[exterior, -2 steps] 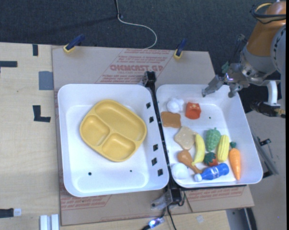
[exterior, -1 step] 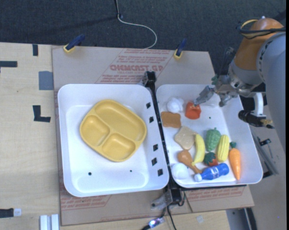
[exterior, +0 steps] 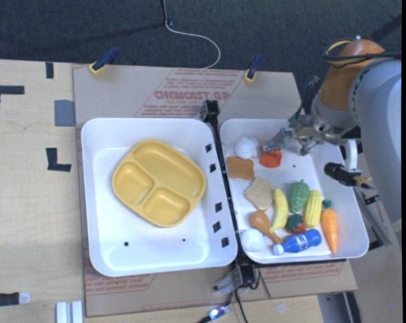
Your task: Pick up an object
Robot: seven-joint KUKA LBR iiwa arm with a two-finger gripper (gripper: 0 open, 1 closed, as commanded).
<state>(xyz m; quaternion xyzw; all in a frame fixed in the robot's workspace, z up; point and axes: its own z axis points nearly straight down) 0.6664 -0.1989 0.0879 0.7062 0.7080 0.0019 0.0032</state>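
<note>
Nearest, bottle (exterior: 298,241) and carrot (exterior: 330,229) crowd the rim; my gripper (exterior: 281,142) hangs over the tomato (exterior: 271,158), fingers' state untellable.

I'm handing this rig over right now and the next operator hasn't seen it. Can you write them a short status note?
End effector: low over the far end of the right bin, just above the small red toy; no object seen held between its fingers.
Objects: toy foods crowd the right bin, including banana, corn, carrot and blue bottle. The yellow divided plate sits in the left bin.
Done: nothing lifted.
Left: grasp and lift one object.
</note>
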